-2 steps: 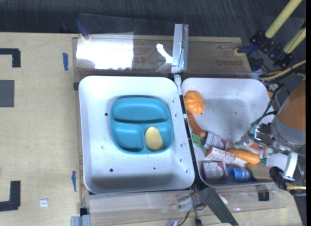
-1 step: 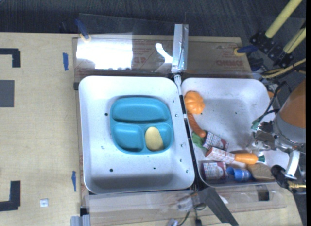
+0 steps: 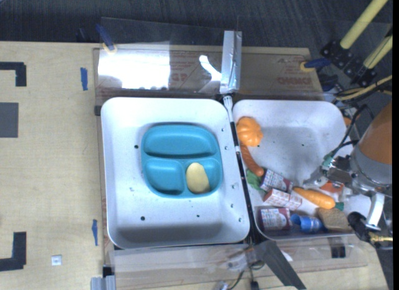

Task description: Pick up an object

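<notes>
**Desk editor:** Dark carpet behind, pale wood desk (image 3: 50, 176) below. What sits on it, left to right?

**Photographer:** Two shallow white bins. In the left bin (image 3: 118, 214) lies a blue divided tray (image 3: 163, 148) with a yellow lemon-like piece (image 3: 197, 177) in its lower right compartment. A clear divider (image 3: 231, 64) stands upright behind the seam between the bins. The right bin (image 3: 293, 126) holds the clutter: a small orange pumpkin (image 3: 249, 130) near its upper left, a red strip (image 3: 250, 158) just below it, then printed packets (image 3: 274, 204), a toy carrot (image 3: 315, 198), a blue bottle (image 3: 307, 223) and a tan block (image 3: 335, 221) heaped along the lower edge.

**Desk editor:** And the arm?

**Photographer:** It comes in at far right, orange band showing, with the gripper (image 3: 340, 173) low over the heap's right end. Cables and the wrist body cover the jaws, so I cannot tell how they stand or whether they touch anything.

**Desk editor:** So how far along is the pick?

**Photographer:** My reading: nothing lifted yet. Every item rests in a bin. The grasp and the raise are both left.

**Desk editor:** Likeliest target, and its lie?

**Photographer:** The carrot, just beside the gripper. It lies flat atop the packets, long axis running left to right with a slight downward slant. Which end is the tip I cannot tell.
</notes>
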Controlling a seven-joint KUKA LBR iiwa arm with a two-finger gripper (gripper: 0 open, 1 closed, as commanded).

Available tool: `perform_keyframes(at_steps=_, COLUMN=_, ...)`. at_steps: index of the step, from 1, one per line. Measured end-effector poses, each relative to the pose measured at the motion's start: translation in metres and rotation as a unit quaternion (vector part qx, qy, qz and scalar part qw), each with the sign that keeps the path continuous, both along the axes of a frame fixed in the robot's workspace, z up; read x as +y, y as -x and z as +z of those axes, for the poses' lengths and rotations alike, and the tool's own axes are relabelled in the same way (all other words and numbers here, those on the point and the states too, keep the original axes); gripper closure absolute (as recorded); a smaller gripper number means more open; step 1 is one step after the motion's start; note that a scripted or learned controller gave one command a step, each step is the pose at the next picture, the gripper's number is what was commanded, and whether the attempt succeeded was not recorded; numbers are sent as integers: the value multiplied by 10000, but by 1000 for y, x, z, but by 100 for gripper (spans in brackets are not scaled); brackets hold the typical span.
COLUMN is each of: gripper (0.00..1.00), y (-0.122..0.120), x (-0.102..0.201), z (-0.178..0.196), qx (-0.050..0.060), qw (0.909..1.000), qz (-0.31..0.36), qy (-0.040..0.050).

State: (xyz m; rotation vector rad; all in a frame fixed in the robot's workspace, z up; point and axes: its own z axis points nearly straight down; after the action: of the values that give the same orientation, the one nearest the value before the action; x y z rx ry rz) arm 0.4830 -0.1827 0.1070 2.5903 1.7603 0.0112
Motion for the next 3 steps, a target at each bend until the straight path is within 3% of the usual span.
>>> perform_keyframes(at_steps=1, gripper=0, y=1, x=28, z=-20, qx=21, qw=9969, qz=786, qy=-1)
perform_keyframes(at_steps=2, gripper=100, y=-1, x=28, z=-8, qx=-8, qw=9969, qz=785, qy=8)
perform_keyframes(at_steps=3, gripper=100, y=4, x=58, z=-5, qx=58, qw=9988, qz=-484, qy=-23)
